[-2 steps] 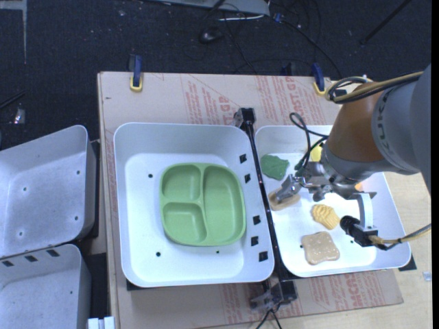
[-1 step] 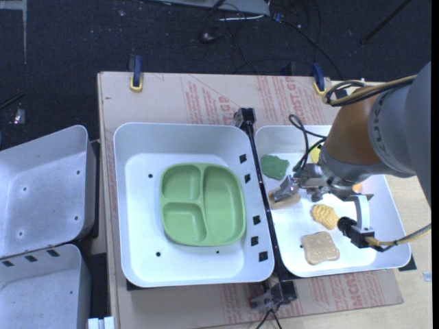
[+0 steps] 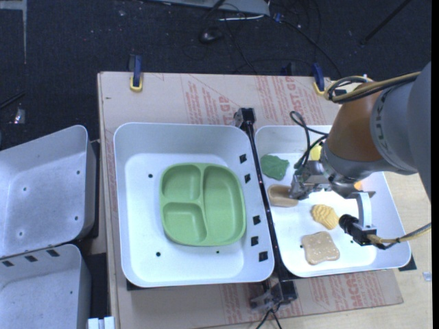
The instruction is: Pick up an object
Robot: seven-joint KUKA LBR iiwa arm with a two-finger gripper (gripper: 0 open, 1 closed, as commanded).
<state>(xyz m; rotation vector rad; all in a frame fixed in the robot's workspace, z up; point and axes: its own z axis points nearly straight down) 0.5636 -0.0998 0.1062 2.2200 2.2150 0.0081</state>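
One tan piece (image 3: 280, 196) half-hidden beneath end effector (image 3: 300, 189)

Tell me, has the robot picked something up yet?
Not that I can see. Done: the arm has reached into the right bin. In hand: the gripper is low beside the tan piece, which lies on the bin floor. Left: grabbing and lifting something. The green piece, the yellow piece and the toast also lie loose, and the green tray sits in the left bin.
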